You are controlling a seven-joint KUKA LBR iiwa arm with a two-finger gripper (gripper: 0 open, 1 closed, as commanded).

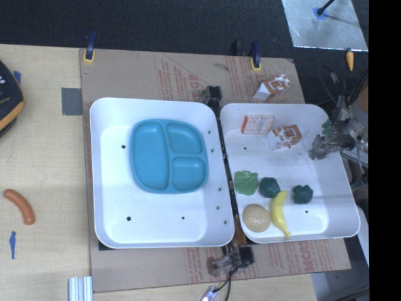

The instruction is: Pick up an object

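Far left of the surface (44,168): I see a toy sausage (20,206) lying on the bare wood, well apart from both bins, and part of a dark yellow-edged device (9,99) at the frame's edge.
Left bin (156,227): it holds a blue divided plate (169,155), lying flat in the upper middle.
Between the bins: their rims run just beside each other; a small carton (272,87) lies outside on the cardboard above the right bin.
Right bin (341,215), upper part: a red-and-white box (257,124) and, just beside it, a small crumpled carton (285,135).
Right bin, lower part: a light green leafy toy (245,182), a dark green lump (270,186), another dark green lump (302,194), a beige round toy (256,217) and a banana (279,213) touching that round toy.
Claw (324,148): I make it out at the right bin's upper right rim, near the crumpled carton but apart from it. I see nothing between its tips and it touches no toy. From here it is too small and cluttered for me to tell how wide it stands.
Progress: I judge the pick not yet made; every candidate sits in the bin.
Left to do: choose an object, come down over it, close, lift. The crumpled carton is the nearest candidate.
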